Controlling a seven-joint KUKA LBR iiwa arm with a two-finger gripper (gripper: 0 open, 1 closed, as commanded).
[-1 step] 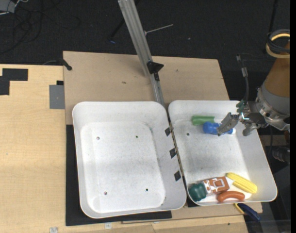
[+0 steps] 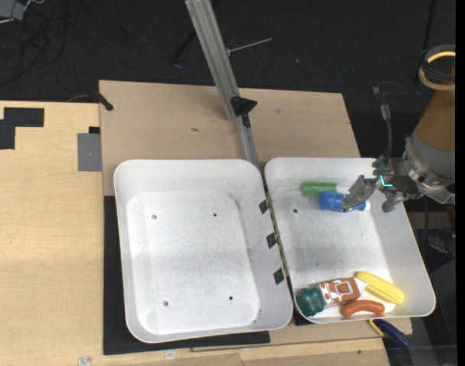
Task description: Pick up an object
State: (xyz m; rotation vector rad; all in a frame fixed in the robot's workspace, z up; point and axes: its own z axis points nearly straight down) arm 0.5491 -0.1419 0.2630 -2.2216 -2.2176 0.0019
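Gripper (image 2: pixel 373 194) sits over the far right part of the right bin (image 2: pixel 415 259), fingers spread apart, one finger (image 2: pixel 357 193) angled down-left, the other at the bin's right rim. Nothing is between them.

Count in the right bin: 6 items.
- 1 blue piece (image 2: pixel 333 201), touching or just at the tip of the left finger; can't tell whether there's real contact.
- 1 green cylinder (image 2: pixel 318 189), just past the blue piece on its far side, left of the gripper.
- 1 yellow corn-like toy (image 2: pixel 380 287), well below the gripper near the bin's front rim.
- 1 orange ring-shaped piece (image 2: pixel 362 308), just beneath the yellow one.
- 1 small orange-and-white box (image 2: pixel 340 290), left of the yellow toy.
- 1 dark green lump (image 2: pixel 311 301), leftmost of the front cluster, at the bin's front left corner.

Left bin (image 2: pixel 141 197): 1, well away to the gripper's left.
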